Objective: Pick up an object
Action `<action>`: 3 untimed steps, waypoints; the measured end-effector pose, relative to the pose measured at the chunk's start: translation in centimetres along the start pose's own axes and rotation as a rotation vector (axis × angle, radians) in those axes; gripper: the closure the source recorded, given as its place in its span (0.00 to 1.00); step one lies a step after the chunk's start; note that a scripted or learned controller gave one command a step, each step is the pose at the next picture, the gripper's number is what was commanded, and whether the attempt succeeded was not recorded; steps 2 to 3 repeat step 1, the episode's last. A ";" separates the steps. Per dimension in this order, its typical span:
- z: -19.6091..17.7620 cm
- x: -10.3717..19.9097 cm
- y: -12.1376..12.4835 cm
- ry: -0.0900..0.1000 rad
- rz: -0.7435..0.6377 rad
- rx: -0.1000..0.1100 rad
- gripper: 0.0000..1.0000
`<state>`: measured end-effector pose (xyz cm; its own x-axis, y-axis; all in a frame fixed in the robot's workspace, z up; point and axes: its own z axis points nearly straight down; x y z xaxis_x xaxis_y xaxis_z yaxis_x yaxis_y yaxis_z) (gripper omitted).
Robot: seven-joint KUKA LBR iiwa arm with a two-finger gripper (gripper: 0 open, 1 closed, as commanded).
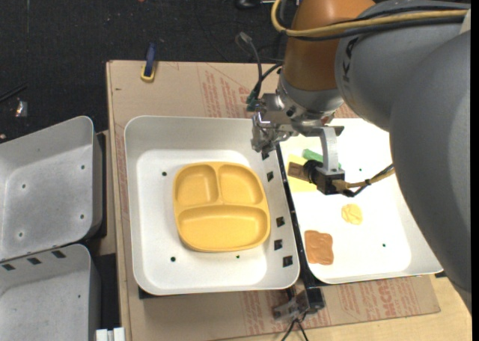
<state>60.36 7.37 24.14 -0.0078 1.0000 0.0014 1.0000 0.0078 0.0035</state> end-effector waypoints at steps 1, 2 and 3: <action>0.1 -0.4 -0.1 -0.002 0.005 0.003 0.00; 0.1 -0.4 -0.1 -0.002 0.005 0.003 0.00; 0.1 -0.4 -0.1 -0.002 0.005 0.003 0.00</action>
